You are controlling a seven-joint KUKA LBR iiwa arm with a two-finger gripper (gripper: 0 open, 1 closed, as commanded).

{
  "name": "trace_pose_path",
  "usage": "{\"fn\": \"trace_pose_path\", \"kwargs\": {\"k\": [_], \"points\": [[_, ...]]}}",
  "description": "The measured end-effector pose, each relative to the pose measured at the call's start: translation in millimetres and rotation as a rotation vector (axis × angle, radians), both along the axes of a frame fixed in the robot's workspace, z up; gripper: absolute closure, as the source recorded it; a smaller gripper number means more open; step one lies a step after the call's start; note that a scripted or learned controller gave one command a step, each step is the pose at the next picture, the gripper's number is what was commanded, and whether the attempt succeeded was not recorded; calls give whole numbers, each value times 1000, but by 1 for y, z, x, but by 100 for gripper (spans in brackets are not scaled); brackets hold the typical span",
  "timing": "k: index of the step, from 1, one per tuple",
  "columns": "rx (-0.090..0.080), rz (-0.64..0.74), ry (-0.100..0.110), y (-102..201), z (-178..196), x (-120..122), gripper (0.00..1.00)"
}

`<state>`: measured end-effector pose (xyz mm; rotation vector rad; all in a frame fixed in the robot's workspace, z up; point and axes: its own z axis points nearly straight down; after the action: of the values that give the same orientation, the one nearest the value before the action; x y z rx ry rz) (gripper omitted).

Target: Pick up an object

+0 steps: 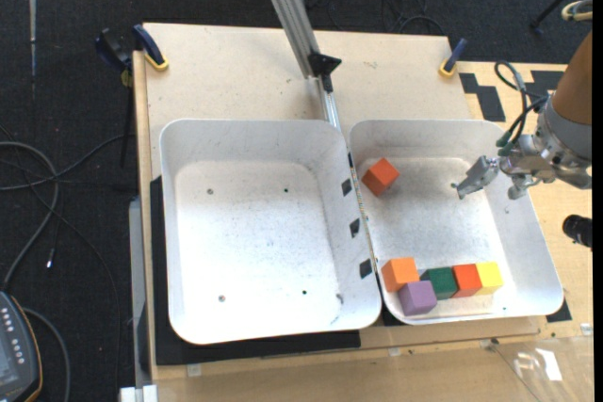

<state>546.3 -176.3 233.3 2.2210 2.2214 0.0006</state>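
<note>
Purple block (417, 297) (front row), orange cube (381, 175), tool (494, 178) open above bin (528, 231).

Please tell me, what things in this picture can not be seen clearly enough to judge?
- Gripper, camera view: small and seen from above, so its grip state cannot be made out.
- Arm: cut off by the right edge.
- Green block: partly covered by the purple block in front.
- Small dark marks on the left bin floor: too small to identify.

Matt white plastic bins (179, 155) (speckled), wooden bench (245, 71)
</note>
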Motion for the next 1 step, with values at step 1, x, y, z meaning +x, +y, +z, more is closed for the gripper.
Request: {"fn": "trace_pose_path", "kwargs": {"k": [1], "points": [[-2, 4, -7, 16, 73, -38, 0]]}}
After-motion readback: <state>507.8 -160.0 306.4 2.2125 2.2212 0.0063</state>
